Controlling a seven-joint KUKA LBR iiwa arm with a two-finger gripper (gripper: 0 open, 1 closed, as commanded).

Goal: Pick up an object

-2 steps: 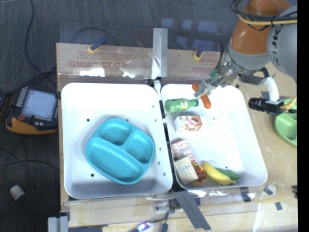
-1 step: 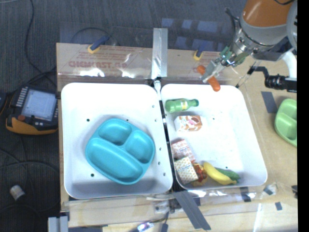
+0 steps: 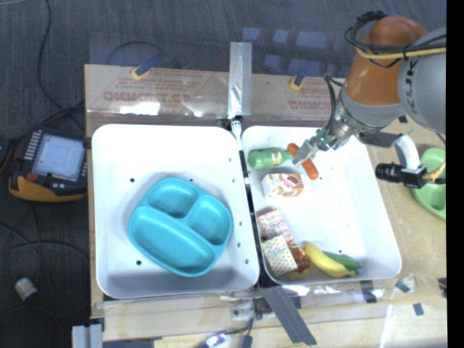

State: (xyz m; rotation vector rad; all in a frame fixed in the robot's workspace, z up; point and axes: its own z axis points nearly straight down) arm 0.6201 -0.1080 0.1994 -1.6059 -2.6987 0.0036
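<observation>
gripper low over orange carrot in right bin.
jaws state: can't tell. centre on carrot, avoid green bottle beside it, then close.

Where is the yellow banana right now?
The banana lies in the right bin, near its front edge, in the camera view's lower right. A green item touches its right side and snack packets sit just to its left.

Dark grey carpet floor — loose black cables trailing — around a cardboard-topped bench.
</observation>
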